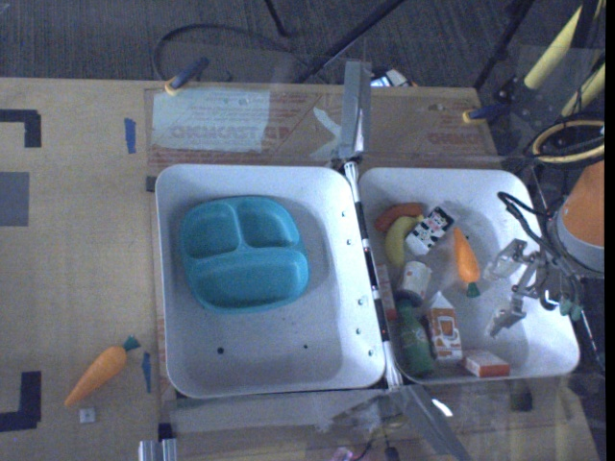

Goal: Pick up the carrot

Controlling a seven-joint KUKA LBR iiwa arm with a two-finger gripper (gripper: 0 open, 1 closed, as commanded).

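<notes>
Dark carpet and black stand legs fill the top of the camera view, and below them lies the tan desk (77, 257), marked with black tape corners and short blue tape strips. A clear sheet taped above the bins carries reversed lettering too faint to read (it may be a brand name, but I cannot make it out).

Two shallow white bins sit side by side. The left bin (259, 353) holds a teal divided plate (244, 251) with three compartments, lying toward the bin's upper left. The right bin (538, 353) holds a cluster along its left side: a yellow banana-like piece (396, 242) with a reddish item just above it, a small black-and-white carton (430, 230), a white cup (415, 278), a dark green bottle (414, 338), a small orange-and-white box (444, 332) whose print is too small to read, and a flat red-and-white packet (486, 363).

A carrot (466, 260) lies in the right bin, slanted, just right of the carton and cup. A second carrot (98, 373), with a green top, lies out on the desk left of the left bin.

The arm enters from the right, its orange band showing at the edge. The gripper (510, 287) hangs over the right bin, right of the carrot and apart from it; its jaws stand spread apart with nothing between them.
</notes>
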